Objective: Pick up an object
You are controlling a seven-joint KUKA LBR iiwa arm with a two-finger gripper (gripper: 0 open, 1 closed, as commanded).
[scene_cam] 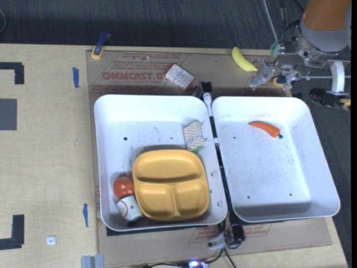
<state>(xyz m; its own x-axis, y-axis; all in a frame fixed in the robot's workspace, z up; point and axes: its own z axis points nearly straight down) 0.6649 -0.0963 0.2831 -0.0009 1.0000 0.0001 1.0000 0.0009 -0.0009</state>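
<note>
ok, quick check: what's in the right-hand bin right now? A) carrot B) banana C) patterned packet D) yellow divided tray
A, the carrot lies alone near the back of the right bin, while the yellow tray and the patterned packet sit in the left bin, and the banana lies outside both bins on the board behind them.

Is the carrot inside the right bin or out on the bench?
Inside. The carrot lies flat on the floor of the right bin, near its far edge, within the rim.
</note>
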